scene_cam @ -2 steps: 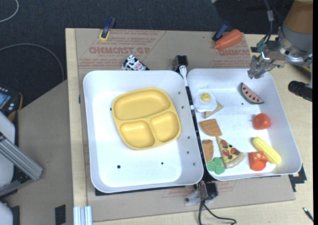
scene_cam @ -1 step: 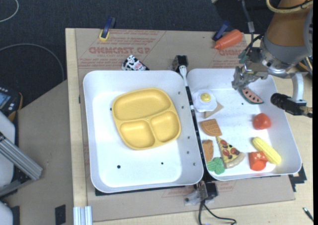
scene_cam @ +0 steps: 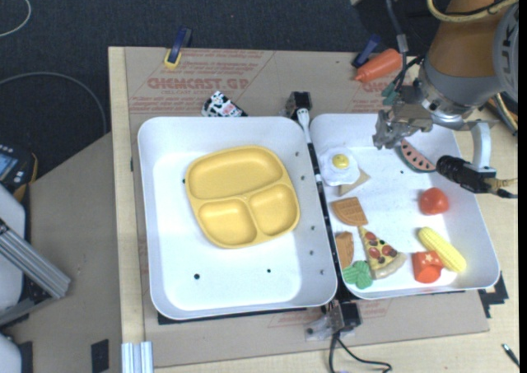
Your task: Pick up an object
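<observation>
My gripper [scene_cam: 394,136] hangs over the far part of the right bin [scene_cam: 471,198], between a fried egg [scene_cam: 339,164] to its left and a watermelon slice [scene_cam: 416,157] to its right. It touches neither. Toy foods lie lower in the bin: a red tomato [scene_cam: 434,200], a yellow corn cob [scene_cam: 441,249], a red piece [scene_cam: 426,267], a pizza slice [scene_cam: 380,252], a brown toast [scene_cam: 352,212], a small brown piece [scene_cam: 343,245] and a green piece [scene_cam: 357,275].
The left bin [scene_cam: 165,240] holds a yellow divided plate [scene_cam: 241,196]. An orange carrot [scene_cam: 379,65] lies on the bench behind the right bin. A black-and-white item [scene_cam: 221,105] and a blue-yellow clamp [scene_cam: 175,48] sit behind the left bin.
</observation>
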Controlling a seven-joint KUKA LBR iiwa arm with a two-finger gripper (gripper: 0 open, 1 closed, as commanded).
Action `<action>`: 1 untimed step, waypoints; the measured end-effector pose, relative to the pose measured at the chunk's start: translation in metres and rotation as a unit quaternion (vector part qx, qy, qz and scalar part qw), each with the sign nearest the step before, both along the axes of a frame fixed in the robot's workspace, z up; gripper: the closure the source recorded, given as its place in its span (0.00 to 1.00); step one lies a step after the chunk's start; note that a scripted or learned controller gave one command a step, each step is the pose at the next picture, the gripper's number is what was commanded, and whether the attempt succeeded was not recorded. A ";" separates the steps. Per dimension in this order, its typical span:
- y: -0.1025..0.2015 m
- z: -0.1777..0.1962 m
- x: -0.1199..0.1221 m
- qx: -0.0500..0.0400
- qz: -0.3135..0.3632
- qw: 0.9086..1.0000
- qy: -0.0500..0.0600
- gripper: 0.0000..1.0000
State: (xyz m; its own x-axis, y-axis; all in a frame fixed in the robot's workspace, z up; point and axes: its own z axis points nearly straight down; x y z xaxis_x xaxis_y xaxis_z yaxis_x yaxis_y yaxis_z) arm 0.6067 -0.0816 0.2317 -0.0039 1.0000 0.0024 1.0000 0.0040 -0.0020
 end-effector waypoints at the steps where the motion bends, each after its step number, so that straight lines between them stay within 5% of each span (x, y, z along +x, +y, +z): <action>1: -0.010 -0.017 0.002 -0.001 -0.002 1.000 0.001 1.00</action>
State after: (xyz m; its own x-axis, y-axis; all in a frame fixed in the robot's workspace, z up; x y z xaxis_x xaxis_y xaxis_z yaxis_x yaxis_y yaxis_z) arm 0.6091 -0.0914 0.2142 0.0008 1.0000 0.0005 1.0000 -0.0008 -0.0043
